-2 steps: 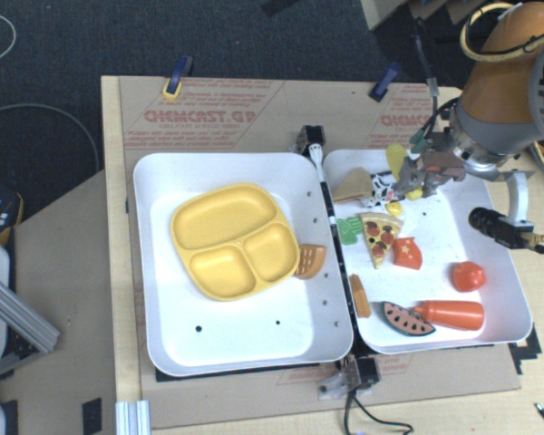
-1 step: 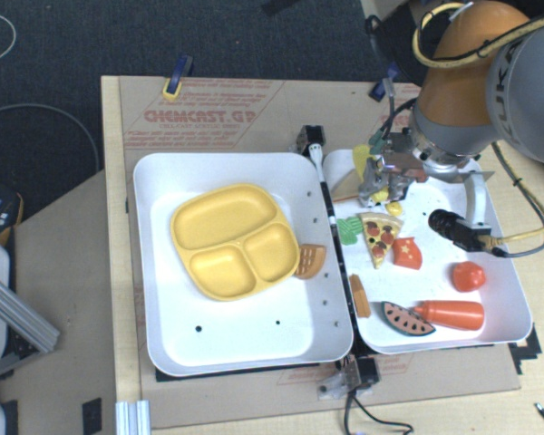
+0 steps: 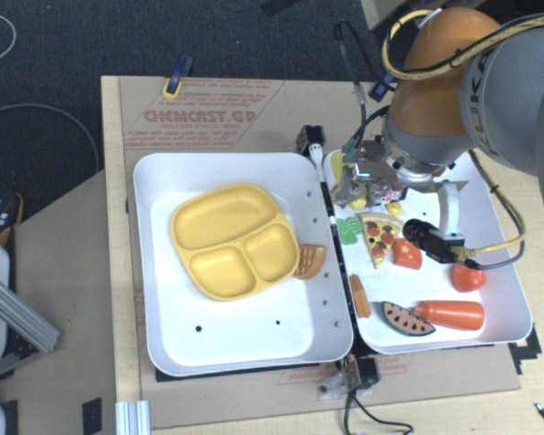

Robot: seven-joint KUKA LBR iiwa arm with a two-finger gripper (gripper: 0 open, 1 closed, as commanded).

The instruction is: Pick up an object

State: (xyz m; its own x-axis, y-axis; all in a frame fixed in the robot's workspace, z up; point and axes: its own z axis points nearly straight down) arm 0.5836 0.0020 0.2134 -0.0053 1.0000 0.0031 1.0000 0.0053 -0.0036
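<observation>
Left bin (image 3: 163,333): white, two small dark dots near front edge. Divided plate (image 3: 234,240): pale yellow. Bread piece (image 3: 310,260) at left bin's right edge: brown. Right bin (image 3: 506,288): white. Pizza slice (image 3: 379,236): yellow with red spots. Green block (image 3: 349,231). Watermelon slice (image 3: 408,319): red, dark seeds, dark rind. Carrot (image 3: 451,314): orange-red. Tomato (image 3: 468,277): red. Arm (image 3: 435,80): grey, orange band. Bench board (image 3: 208,107): tan, red lettering.

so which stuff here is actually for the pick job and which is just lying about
For the job:
gripper
green piece
pizza slice
watermelon slice
carrot
tomato

Lying about:
yellow divided plate
brown piece
yellow-blue clamp
cardboard sheet
</observation>
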